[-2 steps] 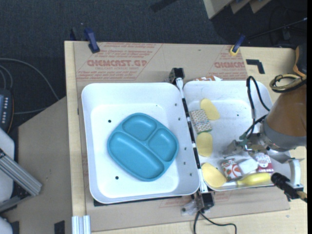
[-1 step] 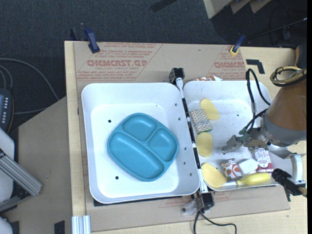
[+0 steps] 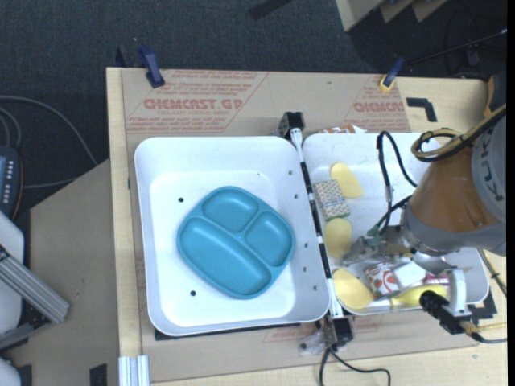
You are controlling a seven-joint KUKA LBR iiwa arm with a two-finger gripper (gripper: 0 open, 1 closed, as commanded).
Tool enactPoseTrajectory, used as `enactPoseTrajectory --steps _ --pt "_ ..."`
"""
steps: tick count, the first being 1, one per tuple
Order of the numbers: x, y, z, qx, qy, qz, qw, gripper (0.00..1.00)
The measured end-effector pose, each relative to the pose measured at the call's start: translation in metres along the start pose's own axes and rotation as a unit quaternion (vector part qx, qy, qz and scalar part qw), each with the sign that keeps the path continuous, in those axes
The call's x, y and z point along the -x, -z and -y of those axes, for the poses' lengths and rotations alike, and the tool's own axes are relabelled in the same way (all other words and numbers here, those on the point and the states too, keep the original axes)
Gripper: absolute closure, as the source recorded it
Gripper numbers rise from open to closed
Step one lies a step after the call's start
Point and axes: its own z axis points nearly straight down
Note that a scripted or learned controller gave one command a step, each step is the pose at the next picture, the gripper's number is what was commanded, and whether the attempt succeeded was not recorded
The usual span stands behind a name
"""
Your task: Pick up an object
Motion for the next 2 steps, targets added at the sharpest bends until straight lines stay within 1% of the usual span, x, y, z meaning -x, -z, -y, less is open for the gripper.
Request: enactPoseTrajectory --steps 1,2 --pt "0.057 -0.004 -0.04 0.002 -0.001 0.001 1.0 0.0" --pt "0.006 -0.004 -0.079 0.002 0.0 0.001 1.0 0.0"
